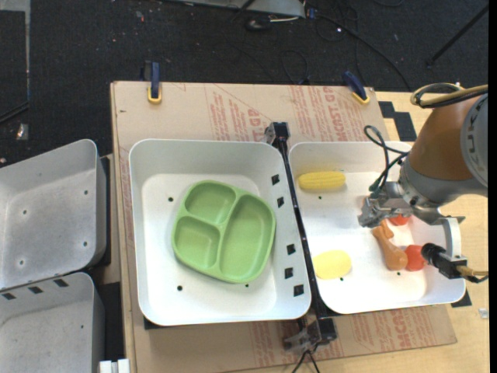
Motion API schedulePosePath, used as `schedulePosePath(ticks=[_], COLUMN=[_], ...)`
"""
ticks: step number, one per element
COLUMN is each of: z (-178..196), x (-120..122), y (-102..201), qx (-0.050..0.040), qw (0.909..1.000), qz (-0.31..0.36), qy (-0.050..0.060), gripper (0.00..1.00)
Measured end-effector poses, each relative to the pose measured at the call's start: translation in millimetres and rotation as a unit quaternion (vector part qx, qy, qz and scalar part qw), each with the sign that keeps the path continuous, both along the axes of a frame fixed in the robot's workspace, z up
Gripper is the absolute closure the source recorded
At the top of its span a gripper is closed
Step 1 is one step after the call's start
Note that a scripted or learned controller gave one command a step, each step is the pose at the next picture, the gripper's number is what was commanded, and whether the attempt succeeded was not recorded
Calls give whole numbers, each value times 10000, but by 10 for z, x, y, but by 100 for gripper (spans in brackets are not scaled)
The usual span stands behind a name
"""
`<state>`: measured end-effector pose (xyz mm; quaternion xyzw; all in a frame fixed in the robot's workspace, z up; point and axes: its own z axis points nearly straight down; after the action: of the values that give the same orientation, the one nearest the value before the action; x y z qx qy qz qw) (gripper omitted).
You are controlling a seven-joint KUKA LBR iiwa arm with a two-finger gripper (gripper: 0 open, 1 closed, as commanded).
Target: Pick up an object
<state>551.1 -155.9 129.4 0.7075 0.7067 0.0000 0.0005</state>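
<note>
Arm [454,142] is seen entering from the right, its orange band up near the right edge, grey wrist angled down and to the left. Gripper [378,217] is held low over the right bin's middle-right part, pointed downward. Gripper body is seen from above as a grey block; a black cable is looped along the wrist's left side.
</note>
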Motion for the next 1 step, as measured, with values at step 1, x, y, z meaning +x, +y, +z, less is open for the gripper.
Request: schedulePosePath(ticks=[1], z=[593], x=[-60], y=[39], qx=[-4], qw=[10000], qz=[15], qy=[-22], gripper=[100])
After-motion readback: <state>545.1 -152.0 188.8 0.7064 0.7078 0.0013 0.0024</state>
